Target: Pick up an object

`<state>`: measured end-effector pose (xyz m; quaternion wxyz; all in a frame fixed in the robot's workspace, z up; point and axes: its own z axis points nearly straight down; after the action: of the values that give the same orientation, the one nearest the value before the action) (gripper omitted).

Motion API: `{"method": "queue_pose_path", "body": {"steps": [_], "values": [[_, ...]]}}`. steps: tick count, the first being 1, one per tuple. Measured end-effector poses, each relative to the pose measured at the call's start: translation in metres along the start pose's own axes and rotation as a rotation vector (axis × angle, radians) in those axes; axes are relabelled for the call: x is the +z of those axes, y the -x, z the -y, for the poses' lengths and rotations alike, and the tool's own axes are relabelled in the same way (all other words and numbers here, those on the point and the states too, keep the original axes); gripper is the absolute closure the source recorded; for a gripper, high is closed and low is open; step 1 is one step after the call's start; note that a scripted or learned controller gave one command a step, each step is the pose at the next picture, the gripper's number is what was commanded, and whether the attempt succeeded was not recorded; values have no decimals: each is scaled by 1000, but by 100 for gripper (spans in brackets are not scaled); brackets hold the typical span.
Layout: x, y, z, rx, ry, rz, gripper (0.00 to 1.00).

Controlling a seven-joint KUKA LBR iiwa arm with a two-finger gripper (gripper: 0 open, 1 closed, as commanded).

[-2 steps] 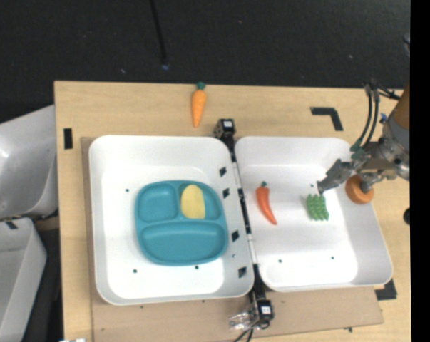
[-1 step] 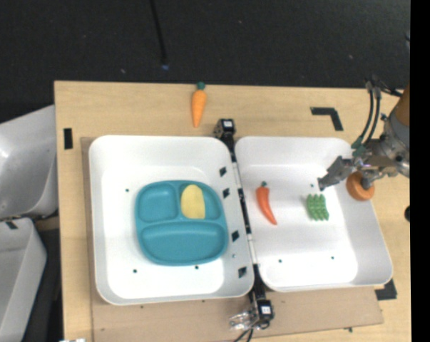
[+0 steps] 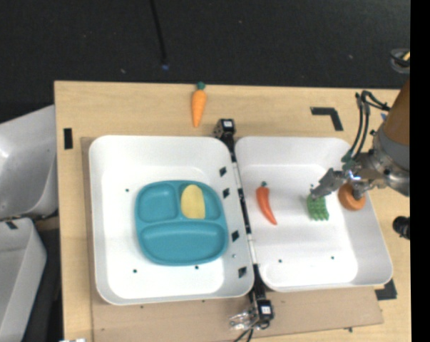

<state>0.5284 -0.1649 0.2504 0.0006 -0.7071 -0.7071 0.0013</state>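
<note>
In the right bin [image 3: 300,273] lie a red chili pepper [image 3: 266,204], a small green ridged object [image 3: 318,208] and a round orange object [image 3: 354,201]. My gripper [image 3: 338,183] reaches in from the right and hangs low over the bin's right part. It sits just above and between the green object and the orange one. Nothing can be seen held in it. The arm's wrist covers part of the orange object.
The left bin [image 3: 115,262] holds a blue divided plate [image 3: 173,242] with a yellow oval piece [image 3: 192,202] in its upper right section. An orange carrot [image 3: 198,105] lies on the wooden bench [image 3: 129,109] behind the bins. Black clips join the bins at the middle.
</note>
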Motion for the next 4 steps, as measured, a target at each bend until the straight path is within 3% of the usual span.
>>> {"method": "queue_pose_path", "body": {"steps": [2, 3, 4], "values": [[107, 4, -8, 1, -1, 0, 0], [93, 6, -9, 4, 6, 1, 100], [29, 5, -12, -2, 10, 2, 100]]}}
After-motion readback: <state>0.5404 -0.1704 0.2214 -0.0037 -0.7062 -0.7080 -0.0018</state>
